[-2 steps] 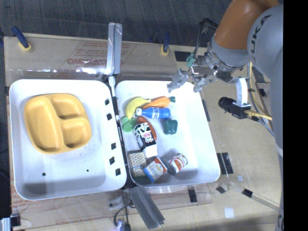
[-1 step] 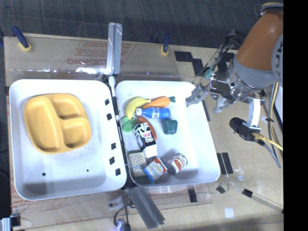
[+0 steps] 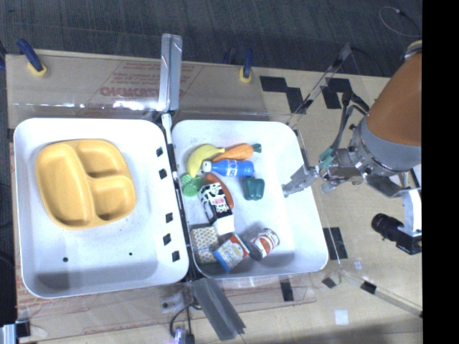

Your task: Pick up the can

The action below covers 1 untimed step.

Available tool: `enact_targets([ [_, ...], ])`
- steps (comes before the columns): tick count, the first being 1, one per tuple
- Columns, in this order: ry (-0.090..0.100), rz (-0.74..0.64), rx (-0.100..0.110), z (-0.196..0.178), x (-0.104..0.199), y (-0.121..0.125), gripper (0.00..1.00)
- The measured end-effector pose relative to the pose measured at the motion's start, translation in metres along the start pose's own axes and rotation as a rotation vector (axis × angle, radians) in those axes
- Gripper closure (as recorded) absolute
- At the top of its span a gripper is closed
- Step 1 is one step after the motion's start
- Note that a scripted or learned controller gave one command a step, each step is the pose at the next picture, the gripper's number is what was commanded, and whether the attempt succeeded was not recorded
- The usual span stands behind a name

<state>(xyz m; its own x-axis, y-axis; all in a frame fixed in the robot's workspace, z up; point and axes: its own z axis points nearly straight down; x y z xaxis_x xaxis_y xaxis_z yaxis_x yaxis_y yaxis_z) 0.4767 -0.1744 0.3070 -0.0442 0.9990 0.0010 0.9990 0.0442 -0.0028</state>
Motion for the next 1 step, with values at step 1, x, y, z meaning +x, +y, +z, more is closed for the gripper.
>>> enact_targets([
  [1,0.000,0.374,0.003,0.1072,0.0246,0.0007,0.00],
])
